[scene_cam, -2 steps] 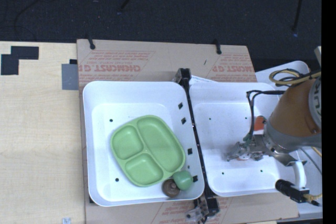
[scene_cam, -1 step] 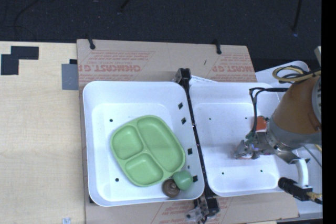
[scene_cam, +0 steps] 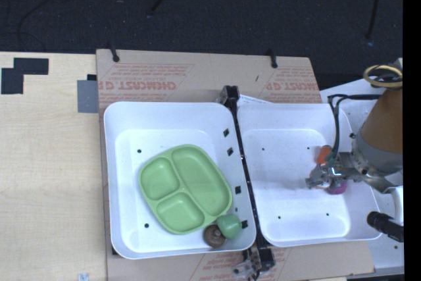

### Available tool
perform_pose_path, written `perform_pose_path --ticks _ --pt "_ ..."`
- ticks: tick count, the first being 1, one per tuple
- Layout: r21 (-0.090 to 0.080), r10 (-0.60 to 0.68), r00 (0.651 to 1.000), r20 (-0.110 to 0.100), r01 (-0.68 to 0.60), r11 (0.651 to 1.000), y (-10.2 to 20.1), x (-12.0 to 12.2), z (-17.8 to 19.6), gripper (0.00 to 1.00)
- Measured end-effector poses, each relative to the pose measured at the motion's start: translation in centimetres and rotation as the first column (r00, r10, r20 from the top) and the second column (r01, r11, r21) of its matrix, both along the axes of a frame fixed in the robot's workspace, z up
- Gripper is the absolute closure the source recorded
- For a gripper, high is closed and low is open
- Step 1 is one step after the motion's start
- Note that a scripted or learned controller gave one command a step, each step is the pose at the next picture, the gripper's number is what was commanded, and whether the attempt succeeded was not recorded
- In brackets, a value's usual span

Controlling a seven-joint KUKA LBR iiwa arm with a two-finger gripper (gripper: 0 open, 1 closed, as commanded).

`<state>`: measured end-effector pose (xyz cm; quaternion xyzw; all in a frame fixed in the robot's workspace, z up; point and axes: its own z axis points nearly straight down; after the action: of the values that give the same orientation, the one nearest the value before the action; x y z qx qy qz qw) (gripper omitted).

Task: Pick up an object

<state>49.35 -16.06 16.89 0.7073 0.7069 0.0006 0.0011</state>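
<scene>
Nearest the camera, a small green ball (scene_cam: 229, 226) and a brown round object (scene_cam: 213, 235) are seen touching each other at the front edge of the left bin (scene_cam: 125, 122), just beside the corner of a green divided plate (scene_cam: 185, 188) that is laid flat on that bin's floor. Over the right bin (scene_cam: 289, 135), the gripper (scene_cam: 327, 176) is positioned low near the right wall, reached in from the right by the grey arm (scene_cam: 385, 135). An orange piece (scene_cam: 322, 154) and a purple piece (scene_cam: 338, 187) are visible right at the gripper, but whether either is held, or how far the claw is spread, cannot be told.
</scene>
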Motion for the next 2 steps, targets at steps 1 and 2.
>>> perform_pose_path --ticks 1,2 --pt "0.000 0.002 1.000 0.001 -0.002 1.000 -0.1 0.1 5.3 1.00" --pt "0.000 0.002 1.000 0.001 -0.002 1.000 -0.2 0.2 10.5 1.00"
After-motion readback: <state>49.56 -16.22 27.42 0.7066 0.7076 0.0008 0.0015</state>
